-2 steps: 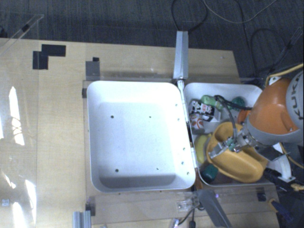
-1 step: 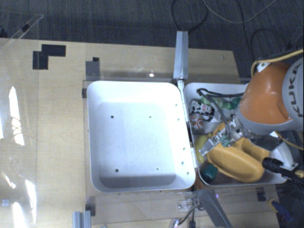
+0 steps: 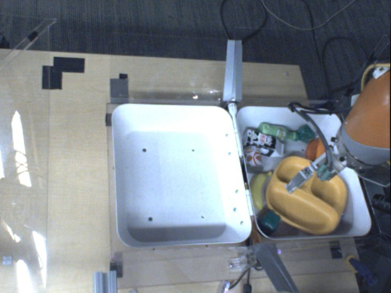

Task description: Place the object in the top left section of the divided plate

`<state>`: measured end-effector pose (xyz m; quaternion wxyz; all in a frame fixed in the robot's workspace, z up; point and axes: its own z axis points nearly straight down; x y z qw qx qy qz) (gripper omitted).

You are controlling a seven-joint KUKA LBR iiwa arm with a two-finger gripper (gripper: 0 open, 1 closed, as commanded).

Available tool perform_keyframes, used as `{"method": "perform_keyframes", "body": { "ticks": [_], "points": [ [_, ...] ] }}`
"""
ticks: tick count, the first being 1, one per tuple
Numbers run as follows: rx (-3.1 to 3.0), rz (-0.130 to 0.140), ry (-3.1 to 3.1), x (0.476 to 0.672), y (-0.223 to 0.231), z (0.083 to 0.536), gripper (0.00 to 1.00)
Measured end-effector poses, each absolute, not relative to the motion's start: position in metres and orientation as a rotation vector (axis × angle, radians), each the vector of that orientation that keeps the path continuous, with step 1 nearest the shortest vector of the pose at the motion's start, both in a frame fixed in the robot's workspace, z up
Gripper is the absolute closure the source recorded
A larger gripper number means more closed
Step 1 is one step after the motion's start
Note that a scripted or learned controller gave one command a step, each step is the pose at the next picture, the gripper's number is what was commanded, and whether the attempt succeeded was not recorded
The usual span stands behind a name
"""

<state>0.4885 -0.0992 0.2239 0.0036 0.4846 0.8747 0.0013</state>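
- The divided plate (image 3: pixel 308 206) lies at the near side of the right bin (image 3: pixel 361 223). It is a glossy yellow, rounded moulding with soft lobes, and looks like smooth hard plastic.
- Which loose item is the object to be placed cannot be told. The candidates crowd the plate's far and left sides.
- The pincer (image 3: pixel 313 176) hangs over the far half of the plate, between its two far lobes. Whether it is apart, together or clamped on something cannot be told from this slant.
- My judgement is that the far-left lobe is the target. A good placement comes straight down over that lobe's middle, stays clear of the ridge between sections, and releases low so that nothing rolls off the slick surface.
- Just left of the plate are a pale yellow-green rounded piece (image 3: pixel 259 188) and a dark teal cup (image 3: pixel 269 221), both touching or nearly touching its rim.
- Farther off lie a small printed carton (image 3: pixel 259 142), a green bottle (image 3: pixel 278 130) lying down, and an orange round item (image 3: pixel 315 148).
- The left bin (image 3: pixel 177 176) is matt white with rounded corners, and sits on a pale wood desk (image 3: pixel 73 163).
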Motion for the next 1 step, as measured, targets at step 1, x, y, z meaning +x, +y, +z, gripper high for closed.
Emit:
{"method": "perform_keyframes", "body": {
  "ticks": [1],
  "points": [
    [1.661,0.003,2.662,0.4946,-0.1214,0.1343,0.0]
  ]
}}
